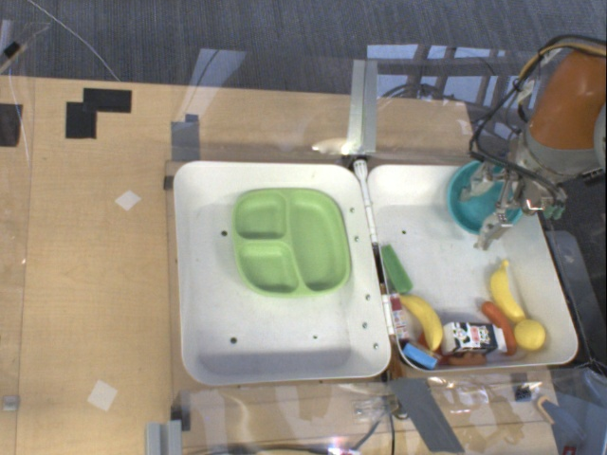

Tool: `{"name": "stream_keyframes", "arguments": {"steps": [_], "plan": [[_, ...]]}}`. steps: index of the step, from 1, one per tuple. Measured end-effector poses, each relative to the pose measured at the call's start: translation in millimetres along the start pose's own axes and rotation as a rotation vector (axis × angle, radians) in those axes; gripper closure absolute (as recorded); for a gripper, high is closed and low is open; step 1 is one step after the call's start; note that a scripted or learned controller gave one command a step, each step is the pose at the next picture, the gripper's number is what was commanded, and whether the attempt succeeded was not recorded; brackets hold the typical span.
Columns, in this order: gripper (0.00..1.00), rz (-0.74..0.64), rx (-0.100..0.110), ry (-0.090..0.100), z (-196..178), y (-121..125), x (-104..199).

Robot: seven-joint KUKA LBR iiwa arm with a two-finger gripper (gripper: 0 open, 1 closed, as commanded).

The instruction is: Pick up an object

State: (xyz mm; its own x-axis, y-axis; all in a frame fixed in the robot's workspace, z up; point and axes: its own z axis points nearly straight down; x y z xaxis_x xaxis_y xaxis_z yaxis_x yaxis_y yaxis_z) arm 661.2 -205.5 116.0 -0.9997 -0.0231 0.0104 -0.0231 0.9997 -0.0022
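Pale wood-grain table, matt with a faint sheen. Both white bins look like smooth, slightly glossy plastic. The green sectioned plate reads as matt plastic, the teal bowl as shinier plastic. Bananas look smooth and waxy. The pincer shows bare grey metal; the orange band gleams.

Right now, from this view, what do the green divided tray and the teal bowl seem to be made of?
The green divided tray looks like moulded plastic with a matte finish: even colour, rounded compartment walls, no sharp glare. The teal bowl also seems plastic, slightly glossier, with a smooth, thin rim; the gripper covers part of it, so ceramic cannot be ruled out.
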Motion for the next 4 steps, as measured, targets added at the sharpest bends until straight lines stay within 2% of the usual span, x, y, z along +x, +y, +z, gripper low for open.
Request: {"name": "stream_keyframes", "arguments": {"steps": [1,2,3,4], "plan": [[0.00,0.105,0.003,-0.012,21,24,3],[0.00,0.175,-0.001,-0.016,21,103,3],[0.00,0.323,-0.004,-0.026,25,122,26],[0.00,0.311,-0.007,0.006,25,81,1]]}}
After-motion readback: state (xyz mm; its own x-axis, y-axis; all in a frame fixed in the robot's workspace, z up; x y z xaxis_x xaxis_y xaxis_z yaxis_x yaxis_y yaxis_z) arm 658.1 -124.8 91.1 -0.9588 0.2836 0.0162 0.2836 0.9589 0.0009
